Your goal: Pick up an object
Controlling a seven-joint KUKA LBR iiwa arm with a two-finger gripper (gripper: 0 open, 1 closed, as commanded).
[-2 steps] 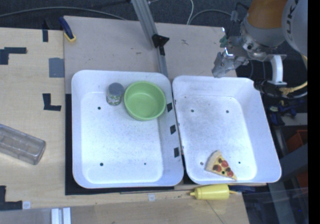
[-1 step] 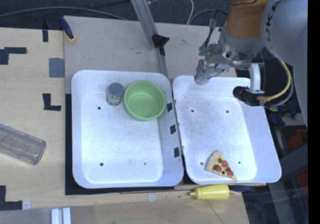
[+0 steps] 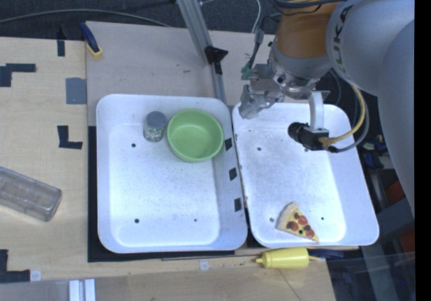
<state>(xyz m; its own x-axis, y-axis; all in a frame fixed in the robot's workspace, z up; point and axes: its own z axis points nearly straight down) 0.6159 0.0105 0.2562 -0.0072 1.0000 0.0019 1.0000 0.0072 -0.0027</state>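
Two bins (image 3: 114, 158), bowl (image 3: 195, 135) beside can (image 3: 155, 126)

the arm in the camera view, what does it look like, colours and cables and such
The arm has a smooth, rounded light-grey shell with dark lettering on its side. Above the wrist sits a bulging orange band. Below that is a grey metal wrist block carrying the gripper, also metallic grey. Thin black cables loop over the orange section, a pale wire arcs off to one side, and a yellow cable curves down to a small black fitting.

Two bins (image 3: 114, 225); beside the bowl (image 3: 195, 135), one can (image 3: 155, 126). One pizza slice (image 3: 297, 221), one yellow bottle (image 3: 285, 258).
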